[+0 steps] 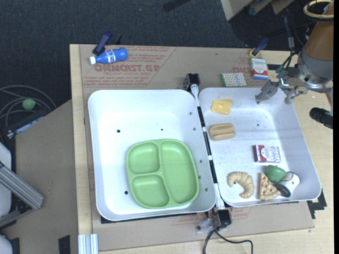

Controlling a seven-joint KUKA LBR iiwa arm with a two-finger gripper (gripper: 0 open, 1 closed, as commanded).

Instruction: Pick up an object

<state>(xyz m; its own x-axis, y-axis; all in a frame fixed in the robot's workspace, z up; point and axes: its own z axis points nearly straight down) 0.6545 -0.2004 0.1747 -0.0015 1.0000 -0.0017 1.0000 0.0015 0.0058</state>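
Observation:
The right bin (296, 126) holds a yellow cheese wedge (222, 107), a tan bread roll (221, 132), a small red and white box (266, 153), a croissant (241, 183), a pizza slice (267, 188) and a green toy (275, 172) lying against a white and black piece (290, 182). My gripper (277, 93) hangs over the bin's far right corner. It is open, with nothing between its fingers. The cheese wedge is the nearest item, well to its left.
A green divided plate (160, 172) lies in the left bin (100, 142). On the bench behind the bins are a blue bottle (108, 56), a patterned card (233, 79) and a small packet (258, 67). The divider (204, 136) runs between the bins.

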